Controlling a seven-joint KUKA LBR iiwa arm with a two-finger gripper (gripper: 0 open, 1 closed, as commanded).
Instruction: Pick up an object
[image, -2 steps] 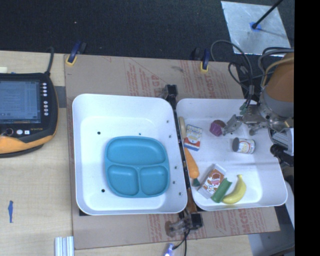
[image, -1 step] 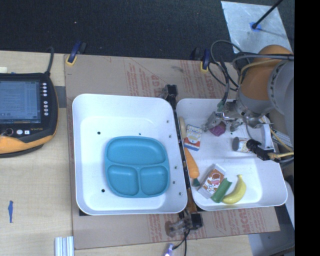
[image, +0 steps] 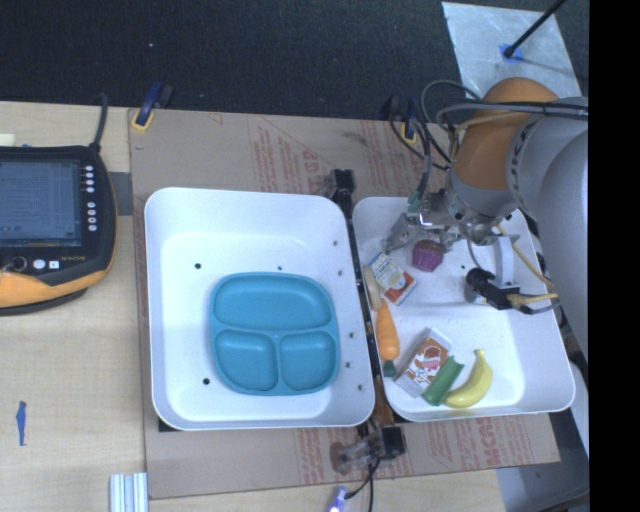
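Your gripper (image: 430, 232) hangs low over the back part of the right bin (image: 520, 345), right above a small purple object (image: 427, 256); from this slanted view you cannot tell whether it is open or closed, and nothing can be seen held in it; treat the purple piece as lying in the bin, not grasped; it looks like the likeliest target, since it sits directly under the tool; it appears short and rounded, so it may roll or tip if touched off-centre; centre over it before you descend, and close only once the tool is down around its widest part

Mind the neighbours: a small white-and-red carton (image: 393, 281) lies just beside it toward the bins' shared wall, near enough to be nudged or caught along with it; come straight down rather than at a sweep; the other things are further toward the front: an orange carrot (image: 386, 334) along the dividing wall, a flat red-and-white packet (image: 424, 360), a green vegetable (image: 443, 381) touching a yellow banana (image: 473, 381); these are well apart from the tool and need no care now; the left bin (image: 180, 260) holds a blue divided tray (image: 272, 333), well clear of this work

After closing, lift slowly and straight; check that the purple object rises with the gripper before you count the pick as done, as a light grip on a round shape may slip
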